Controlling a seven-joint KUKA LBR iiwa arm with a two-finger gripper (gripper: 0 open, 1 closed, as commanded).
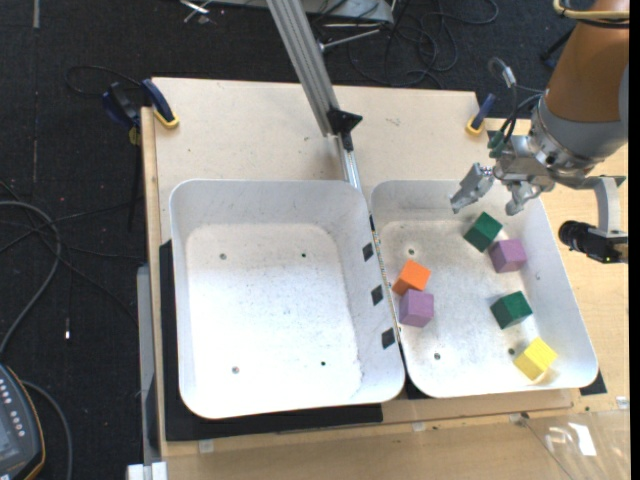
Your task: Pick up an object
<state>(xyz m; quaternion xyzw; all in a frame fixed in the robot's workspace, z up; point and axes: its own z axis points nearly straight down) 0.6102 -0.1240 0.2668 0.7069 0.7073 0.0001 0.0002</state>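
Gripper (493, 197) hangs over the far edge of the right bin (573, 298), fingers spread apart, nothing between them. I count six cubes, all in that bin. Two green: one (483, 231) just below the fingertips near the far edge, one (512, 309) toward the right edge. Two purple: one (508, 254) just beside the upper green cube, one (416, 307) near the bin's left edge. One orange cube (411, 276) touches that lower purple one. One yellow cube (537, 357) sits in the near right corner. I see the left bin (190, 218) beside it, their edges overlapping along the middle. Two yellow-tipped clamps (160, 108) grip the bench's far corners.
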